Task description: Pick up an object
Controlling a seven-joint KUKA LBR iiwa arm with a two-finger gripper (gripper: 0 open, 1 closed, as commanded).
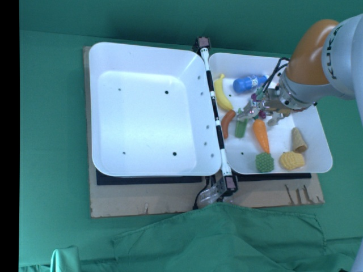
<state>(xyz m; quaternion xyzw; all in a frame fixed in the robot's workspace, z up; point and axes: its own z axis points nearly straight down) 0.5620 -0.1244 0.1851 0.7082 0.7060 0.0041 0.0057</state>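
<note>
Presently catalogued: two shallow white bins side by side on a green-draped surface (51, 123), resting on a brown board (142, 205) with dark pads beneath. Left bin (113, 61): bare white floor with a few small dark dots. Right bin (320, 152): toy foods and one bottle. Items in the right bin, from the far side toward the near rim: a blue bottle (247, 84) lying on its side near the far wall; a yellow banana (222, 97) along the inner wall, just beside the divider; an orange-red sausage-shaped piece (227, 123) below the banana; a green vegetable piece (241, 128) just beside it; an orange carrot (261, 135) lying lengthwise, near the green piece; a green bumpy fruit (264, 162) at the near rim, close to the carrot's tip; a yellow corn-like piece (291, 161) beside that; a tan cone (298, 139) toward the outer wall. Arm (334, 50): grey with an orange band, entering from the right and reaching low over the right bin. Hand (256, 109): positioned over the middle of the right bin, directly above the carrot's top and the green piece; whether its fingers are apart or together cannot be told, and nothing is visibly gripped. Green cloth (227, 237) bunched at the near edge.
</note>
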